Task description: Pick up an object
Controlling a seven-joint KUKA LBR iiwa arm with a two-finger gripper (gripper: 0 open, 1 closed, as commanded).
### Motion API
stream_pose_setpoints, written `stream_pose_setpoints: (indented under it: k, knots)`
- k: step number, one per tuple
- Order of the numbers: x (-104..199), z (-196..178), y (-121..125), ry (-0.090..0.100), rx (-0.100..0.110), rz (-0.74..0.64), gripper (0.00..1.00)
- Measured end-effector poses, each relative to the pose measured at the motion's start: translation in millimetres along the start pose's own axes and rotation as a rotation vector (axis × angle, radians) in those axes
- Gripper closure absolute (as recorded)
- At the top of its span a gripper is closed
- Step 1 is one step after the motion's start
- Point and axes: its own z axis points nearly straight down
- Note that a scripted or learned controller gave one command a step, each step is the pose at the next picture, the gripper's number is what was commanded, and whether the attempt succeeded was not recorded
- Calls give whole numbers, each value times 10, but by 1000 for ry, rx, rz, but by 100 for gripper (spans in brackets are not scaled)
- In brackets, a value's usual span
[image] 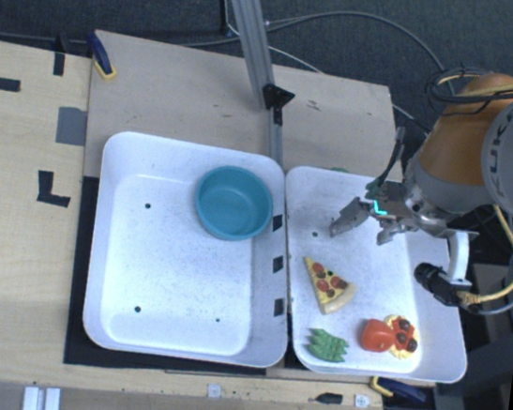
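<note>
We log the two-finger gripper [369,225] over the upper part of the right white bin [423,370], fingers spread, nothing between them. Below it, apart, lies the yellow pizza-slice toy [327,286]; nearer the bin's front edge, a green leafy toy [327,346] and a red-orange toy [389,335]. The left white bin [130,229] holds a round blue bowl [233,203].
</note>
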Motion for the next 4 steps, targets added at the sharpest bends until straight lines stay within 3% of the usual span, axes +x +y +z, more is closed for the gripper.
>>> stream_pose_setpoints:
  k: [1, 3, 4]
  knots:
    - [0, 0, 0, 0, 0, 0, 0]
    - [-37, 954, -13, 0, 3, 0, 0]
    - [-35, 839, -7, 0, 1, 0, 100]
